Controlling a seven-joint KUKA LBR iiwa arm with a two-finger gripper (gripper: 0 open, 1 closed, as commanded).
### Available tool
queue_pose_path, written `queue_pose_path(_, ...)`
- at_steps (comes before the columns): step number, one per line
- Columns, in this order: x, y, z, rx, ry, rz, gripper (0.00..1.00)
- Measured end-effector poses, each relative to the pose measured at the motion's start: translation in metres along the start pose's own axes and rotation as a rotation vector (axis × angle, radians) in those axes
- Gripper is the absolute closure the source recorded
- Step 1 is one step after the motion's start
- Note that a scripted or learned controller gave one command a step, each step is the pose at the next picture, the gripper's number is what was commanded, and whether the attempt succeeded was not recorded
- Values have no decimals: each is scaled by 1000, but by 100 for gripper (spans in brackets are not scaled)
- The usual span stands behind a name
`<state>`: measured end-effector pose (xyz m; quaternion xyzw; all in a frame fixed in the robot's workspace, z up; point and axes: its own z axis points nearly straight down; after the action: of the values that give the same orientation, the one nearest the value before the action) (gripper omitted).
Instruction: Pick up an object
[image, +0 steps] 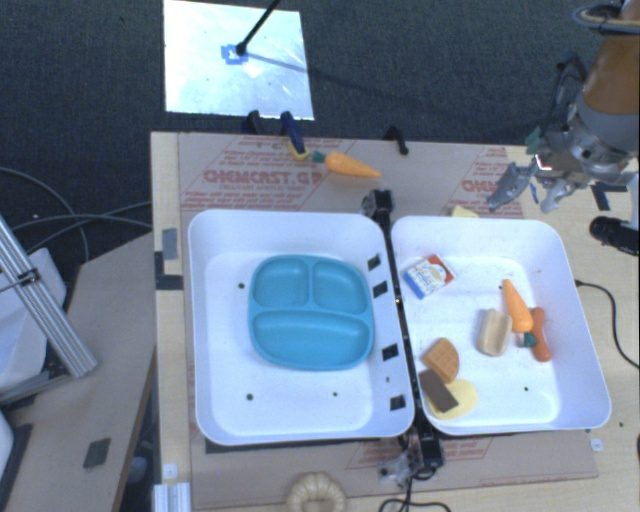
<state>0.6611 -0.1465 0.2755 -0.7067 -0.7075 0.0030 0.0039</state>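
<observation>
Grey hand (530, 190) spread wide, nothing between its fingers, above the right bin's (575, 290) far rim.

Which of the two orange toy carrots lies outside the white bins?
The orange toy carrot on the cardboard behind the left white bin; the other orange carrot lies inside the right white bin.

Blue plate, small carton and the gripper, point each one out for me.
blue plate (300, 335), camera view, bare floor of its large lower compartment.
small carton (427, 275), camera view, middle of its printed face.
gripper (535, 192), camera view, midway between its fingertips.
</observation>
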Motion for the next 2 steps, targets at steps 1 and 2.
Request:
queue_pose_path(1, 0, 2, -8, -12, -2, -2, 0)
queue_pose_path(2, -3, -1, 53, -7, -1, 0, 0)
